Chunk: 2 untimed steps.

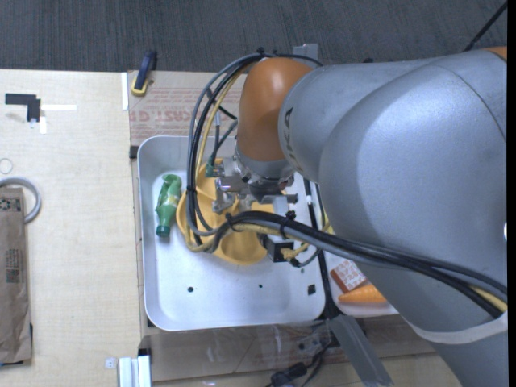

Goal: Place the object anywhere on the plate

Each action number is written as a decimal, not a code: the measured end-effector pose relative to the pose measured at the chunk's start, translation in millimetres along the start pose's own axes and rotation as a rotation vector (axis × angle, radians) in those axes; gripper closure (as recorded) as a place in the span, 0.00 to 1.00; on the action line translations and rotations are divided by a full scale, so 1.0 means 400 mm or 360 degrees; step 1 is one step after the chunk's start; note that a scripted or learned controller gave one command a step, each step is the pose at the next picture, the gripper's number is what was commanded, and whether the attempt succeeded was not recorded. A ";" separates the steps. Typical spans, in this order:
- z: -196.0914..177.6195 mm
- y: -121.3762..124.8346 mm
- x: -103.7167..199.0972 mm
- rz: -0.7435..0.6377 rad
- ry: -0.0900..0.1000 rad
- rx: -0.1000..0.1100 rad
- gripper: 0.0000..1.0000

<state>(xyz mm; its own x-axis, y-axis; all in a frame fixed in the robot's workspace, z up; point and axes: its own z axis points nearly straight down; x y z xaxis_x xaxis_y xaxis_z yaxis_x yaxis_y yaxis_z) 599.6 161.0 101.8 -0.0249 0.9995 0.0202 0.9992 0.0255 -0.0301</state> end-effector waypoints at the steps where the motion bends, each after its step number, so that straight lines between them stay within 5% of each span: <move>1: 0.003 0.005 0.044 0.0050 -0.0058 0.0007 1.00; 2: -0.007 0.020 0.060 0.0041 -0.0038 -0.0043 0.00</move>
<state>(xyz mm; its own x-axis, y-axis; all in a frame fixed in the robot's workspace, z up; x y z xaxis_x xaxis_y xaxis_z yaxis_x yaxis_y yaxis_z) 607.3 185.3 104.7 0.0005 1.0000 -0.0044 1.0000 -0.0005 -0.0033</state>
